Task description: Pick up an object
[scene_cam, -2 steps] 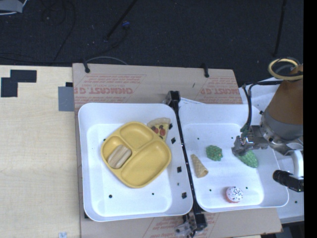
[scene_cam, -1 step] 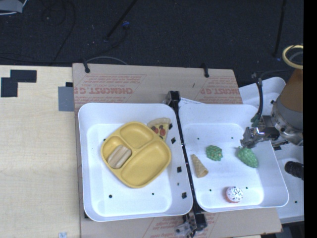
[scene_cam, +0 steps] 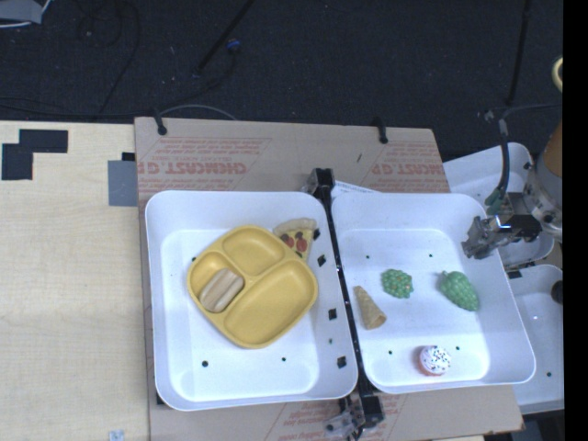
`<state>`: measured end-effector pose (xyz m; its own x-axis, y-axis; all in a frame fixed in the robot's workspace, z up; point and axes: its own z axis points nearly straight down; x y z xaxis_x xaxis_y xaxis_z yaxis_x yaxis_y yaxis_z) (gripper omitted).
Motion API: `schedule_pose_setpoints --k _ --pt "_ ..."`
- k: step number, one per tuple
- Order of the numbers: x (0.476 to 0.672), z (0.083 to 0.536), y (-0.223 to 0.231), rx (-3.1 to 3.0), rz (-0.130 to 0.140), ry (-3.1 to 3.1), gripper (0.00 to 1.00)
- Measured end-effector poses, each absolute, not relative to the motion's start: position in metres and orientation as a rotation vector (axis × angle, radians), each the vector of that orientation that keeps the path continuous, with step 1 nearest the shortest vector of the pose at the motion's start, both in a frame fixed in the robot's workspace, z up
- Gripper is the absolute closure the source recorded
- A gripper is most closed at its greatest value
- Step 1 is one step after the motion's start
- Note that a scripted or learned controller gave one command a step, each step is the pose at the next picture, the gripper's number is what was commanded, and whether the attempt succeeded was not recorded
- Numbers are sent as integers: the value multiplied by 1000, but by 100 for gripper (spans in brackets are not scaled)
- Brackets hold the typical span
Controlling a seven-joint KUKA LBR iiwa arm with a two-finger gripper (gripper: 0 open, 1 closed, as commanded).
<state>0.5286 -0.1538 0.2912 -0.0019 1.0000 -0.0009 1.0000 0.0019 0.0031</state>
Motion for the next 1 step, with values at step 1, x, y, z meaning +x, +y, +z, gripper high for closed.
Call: schedule_pose_setpoints --k 1 --pt "531 273 -107 2220 -2 2228 100"
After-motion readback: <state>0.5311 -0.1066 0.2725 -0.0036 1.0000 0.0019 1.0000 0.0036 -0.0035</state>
